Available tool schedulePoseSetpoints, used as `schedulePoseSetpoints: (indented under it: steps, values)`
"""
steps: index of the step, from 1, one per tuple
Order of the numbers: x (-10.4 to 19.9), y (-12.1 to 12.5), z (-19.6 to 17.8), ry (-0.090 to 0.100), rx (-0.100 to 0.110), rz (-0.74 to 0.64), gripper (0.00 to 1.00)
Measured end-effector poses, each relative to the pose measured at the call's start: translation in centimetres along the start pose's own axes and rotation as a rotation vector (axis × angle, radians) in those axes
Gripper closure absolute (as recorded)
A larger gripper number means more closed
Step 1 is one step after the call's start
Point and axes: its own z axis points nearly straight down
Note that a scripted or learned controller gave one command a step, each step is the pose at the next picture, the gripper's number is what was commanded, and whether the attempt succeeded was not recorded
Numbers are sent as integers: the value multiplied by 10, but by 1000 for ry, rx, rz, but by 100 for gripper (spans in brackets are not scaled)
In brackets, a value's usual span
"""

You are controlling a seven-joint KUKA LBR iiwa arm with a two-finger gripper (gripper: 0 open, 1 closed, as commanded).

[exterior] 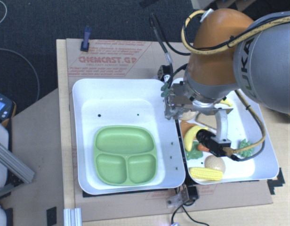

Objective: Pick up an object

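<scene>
Tray [126, 154] in L bin [82, 126]; corn [206, 173], banana [189, 139] in R bin [264, 166].

Cardboard sheet [107, 55] printed in red, blue clip [85, 39] on its far edge, dark carpet [41, 13]

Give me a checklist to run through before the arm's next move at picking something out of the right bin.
1. Things to pick in the right bin: ok; a corn cob and a banana lie there among others.
2. Arm over that bin: ok; it hangs above the bin's far left part.
3. Corn cob open from above: ok; it lies at the near edge, clear of the arm.
4. Banana open from above: not ok; the arm partly covers it.
5. Something already held: cannot tell; the wrist hides it.
</scene>
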Motion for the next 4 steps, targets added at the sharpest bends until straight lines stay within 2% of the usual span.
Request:
schedulePoseSetpoints:
  steps: [1, 2, 3, 4]
  values:
    - [31, 35, 164, -2, -1, 5, 100]
    - [63, 95, -45, 3, -20, 4, 100]
    - [134, 5, 13, -2, 14, -1, 100]
    - [144, 76, -191, 5, -20, 6, 100]
